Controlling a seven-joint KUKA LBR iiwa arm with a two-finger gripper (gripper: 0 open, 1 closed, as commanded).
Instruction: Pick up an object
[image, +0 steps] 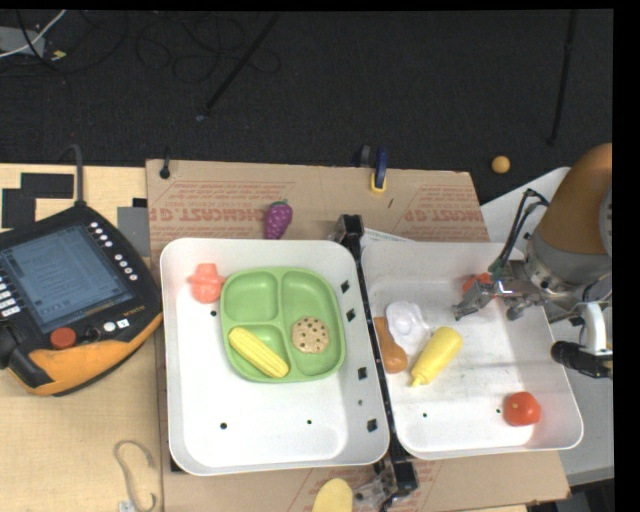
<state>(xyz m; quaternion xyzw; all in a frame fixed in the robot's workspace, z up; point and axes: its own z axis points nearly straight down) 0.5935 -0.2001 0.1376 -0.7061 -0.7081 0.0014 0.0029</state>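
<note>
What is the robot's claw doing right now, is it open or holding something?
Claw: above the right bin, away from the yellow bottle and the tomato. Open or closed cannot be told, and nothing can be seen held in it.

Glossy plastic green plate (282, 290), smooth white plastic bins (270, 440), matt brown cardboard sheet (320, 200) beneath.

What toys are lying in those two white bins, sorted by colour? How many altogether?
Yellow: 2, a plastic corn cob and a mustard bottle
Green: 1, a divided plate
Brown: 2, a spotted cookie and an oblong bun
Pink: 1, a lumpy toy
White: 1, a crumpled lump
Red: 1, a tomato
Total: 8
</note>
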